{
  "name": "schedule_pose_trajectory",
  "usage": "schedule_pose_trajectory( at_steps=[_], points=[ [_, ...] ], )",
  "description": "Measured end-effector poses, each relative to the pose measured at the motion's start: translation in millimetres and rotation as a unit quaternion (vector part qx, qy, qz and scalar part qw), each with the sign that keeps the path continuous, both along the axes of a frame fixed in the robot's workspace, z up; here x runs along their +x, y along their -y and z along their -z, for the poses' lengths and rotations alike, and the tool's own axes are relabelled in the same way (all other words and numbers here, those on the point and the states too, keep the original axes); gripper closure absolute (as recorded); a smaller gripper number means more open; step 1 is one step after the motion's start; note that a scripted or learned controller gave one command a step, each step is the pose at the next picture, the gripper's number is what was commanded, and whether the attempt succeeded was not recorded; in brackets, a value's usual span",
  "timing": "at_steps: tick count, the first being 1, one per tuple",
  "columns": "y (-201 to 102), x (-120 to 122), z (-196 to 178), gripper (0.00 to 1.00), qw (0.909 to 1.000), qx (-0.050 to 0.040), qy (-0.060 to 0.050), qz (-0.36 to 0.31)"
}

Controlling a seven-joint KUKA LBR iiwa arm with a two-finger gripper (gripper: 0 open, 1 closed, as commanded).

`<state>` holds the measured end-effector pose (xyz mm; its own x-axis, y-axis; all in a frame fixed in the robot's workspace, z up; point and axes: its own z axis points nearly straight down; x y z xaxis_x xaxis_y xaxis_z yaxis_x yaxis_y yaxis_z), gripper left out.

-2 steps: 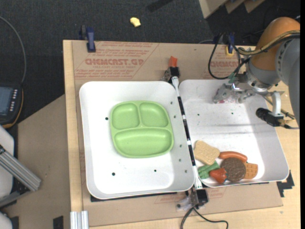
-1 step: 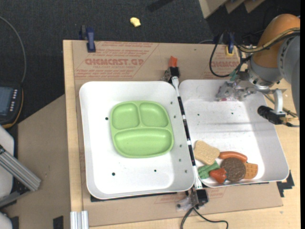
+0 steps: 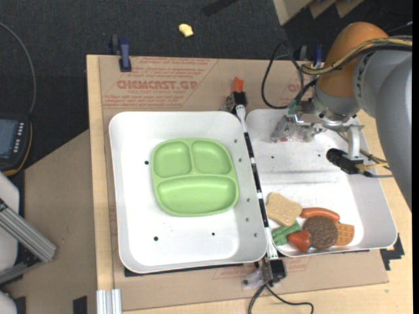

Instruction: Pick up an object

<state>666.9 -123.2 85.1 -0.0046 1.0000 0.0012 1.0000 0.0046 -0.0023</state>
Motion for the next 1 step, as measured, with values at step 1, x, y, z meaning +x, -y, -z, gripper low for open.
schedule_pose_trajectory(
  at_steps=[1],
  points=[
    [-32.0, -25.9, -68.6, 1.0, 1.0, 0.0, 0.001, 0.001]
  ],
)
